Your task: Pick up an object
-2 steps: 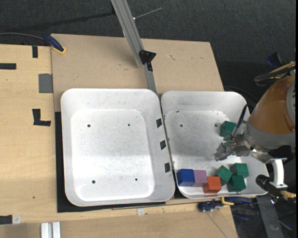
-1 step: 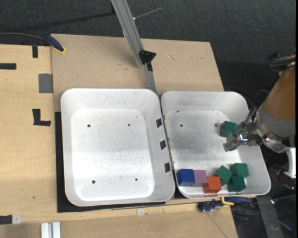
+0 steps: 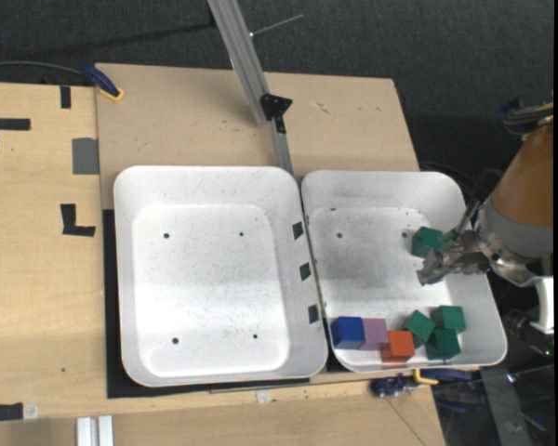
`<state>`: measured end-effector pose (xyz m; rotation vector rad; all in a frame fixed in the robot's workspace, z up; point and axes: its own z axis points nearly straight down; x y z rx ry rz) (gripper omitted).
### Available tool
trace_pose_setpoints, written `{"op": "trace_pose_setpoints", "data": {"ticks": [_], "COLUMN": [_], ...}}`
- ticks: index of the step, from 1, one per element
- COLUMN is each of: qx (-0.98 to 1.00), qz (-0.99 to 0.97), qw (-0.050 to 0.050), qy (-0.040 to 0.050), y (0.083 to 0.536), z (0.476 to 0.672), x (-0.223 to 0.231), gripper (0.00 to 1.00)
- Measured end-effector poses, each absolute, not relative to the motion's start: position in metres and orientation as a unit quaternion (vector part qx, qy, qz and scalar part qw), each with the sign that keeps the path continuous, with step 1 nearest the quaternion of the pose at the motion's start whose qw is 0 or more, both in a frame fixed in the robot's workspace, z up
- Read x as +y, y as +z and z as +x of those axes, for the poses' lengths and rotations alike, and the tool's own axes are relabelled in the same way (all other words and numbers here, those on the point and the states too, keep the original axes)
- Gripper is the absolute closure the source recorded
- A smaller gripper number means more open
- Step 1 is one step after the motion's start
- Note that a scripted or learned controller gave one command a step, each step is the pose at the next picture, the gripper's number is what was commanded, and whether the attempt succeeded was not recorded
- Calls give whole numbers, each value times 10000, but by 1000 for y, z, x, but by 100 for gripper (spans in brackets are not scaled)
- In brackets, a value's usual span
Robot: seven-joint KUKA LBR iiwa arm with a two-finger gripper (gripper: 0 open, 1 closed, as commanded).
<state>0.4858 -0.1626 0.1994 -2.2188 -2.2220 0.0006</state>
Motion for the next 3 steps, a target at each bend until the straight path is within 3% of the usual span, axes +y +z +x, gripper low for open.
{"op": "trace_pose_setpoints", "data": {"ticks": [3], "qx": [-7095], "qz": [-7047], "qw": [14], "qy": [2], "y": [210], "z": [524], "x": [-19], "gripper": [100]}}
